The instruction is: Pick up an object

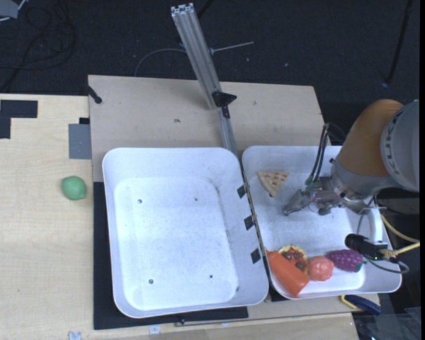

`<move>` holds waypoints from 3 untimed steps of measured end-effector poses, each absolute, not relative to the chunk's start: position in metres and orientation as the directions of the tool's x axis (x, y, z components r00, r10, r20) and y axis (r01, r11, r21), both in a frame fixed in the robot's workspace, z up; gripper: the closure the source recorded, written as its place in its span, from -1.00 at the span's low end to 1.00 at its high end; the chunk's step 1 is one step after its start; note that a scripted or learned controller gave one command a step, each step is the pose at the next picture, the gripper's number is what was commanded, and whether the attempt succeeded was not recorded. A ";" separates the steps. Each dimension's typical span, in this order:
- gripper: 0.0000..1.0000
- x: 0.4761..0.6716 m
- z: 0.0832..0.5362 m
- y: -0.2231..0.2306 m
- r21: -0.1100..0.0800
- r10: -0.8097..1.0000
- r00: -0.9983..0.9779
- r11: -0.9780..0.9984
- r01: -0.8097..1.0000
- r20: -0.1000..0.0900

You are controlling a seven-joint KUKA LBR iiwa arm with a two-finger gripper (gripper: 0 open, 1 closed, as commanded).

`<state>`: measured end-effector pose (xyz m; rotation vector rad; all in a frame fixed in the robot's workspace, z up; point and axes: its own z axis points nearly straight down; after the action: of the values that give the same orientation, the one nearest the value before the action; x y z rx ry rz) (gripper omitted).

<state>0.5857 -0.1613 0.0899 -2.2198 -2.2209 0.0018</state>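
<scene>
My gripper [295,207] hangs low over the middle of the right bin [297,232], its fingers pointing left and standing slightly apart with nothing between them. A tan pizza-slice toy [273,182] lies just up and left of the fingertips, apart from them. Along the bin's front edge sit an orange carrot-like piece [287,275], a small yellow and red toy [292,253], a pink ball [319,268] and a purple grape bunch [346,260].
The left bin [173,229] sits beside the right one, joined by black clips. A green ball [74,188] rests on the wooden bench to the far left. A metal rail [202,55] slants above the bins. Cables hang near the wrist.
</scene>
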 end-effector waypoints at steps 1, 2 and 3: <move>1.00 0.586 0.102 -0.162 0.001 1.000 0.001 -0.001 1.000 0.000; 1.00 0.585 0.150 -0.158 0.003 1.000 0.000 0.000 1.000 -0.001; 1.00 0.583 0.212 -0.156 0.005 1.000 0.000 0.000 1.000 -0.001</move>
<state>0.5825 -0.1563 0.2118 -2.2244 -2.2240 -0.0043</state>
